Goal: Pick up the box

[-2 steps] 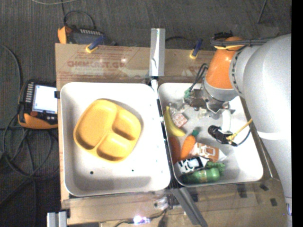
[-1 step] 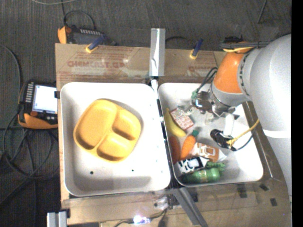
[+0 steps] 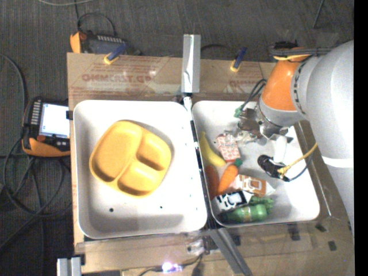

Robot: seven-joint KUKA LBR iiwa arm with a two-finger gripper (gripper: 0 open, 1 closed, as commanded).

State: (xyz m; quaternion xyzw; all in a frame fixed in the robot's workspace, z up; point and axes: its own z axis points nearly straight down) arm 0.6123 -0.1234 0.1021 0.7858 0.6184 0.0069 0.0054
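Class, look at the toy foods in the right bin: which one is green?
The green bottle at the bin's near edge. The banana is yellow and the carrot orange.

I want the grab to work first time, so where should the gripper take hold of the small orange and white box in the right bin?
Likely from above, across the short sides of the box. It lies flat with the carrot against its left end and the green bottle just below, so its upper right looks freest.

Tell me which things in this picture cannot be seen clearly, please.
- Claw: the camera view is too small and dark there to tell its state.
- Box: its label is too small to read.
- Green bottle: its left end is covered by a black-and-white pack.
- Arm: cut off by the right edge.
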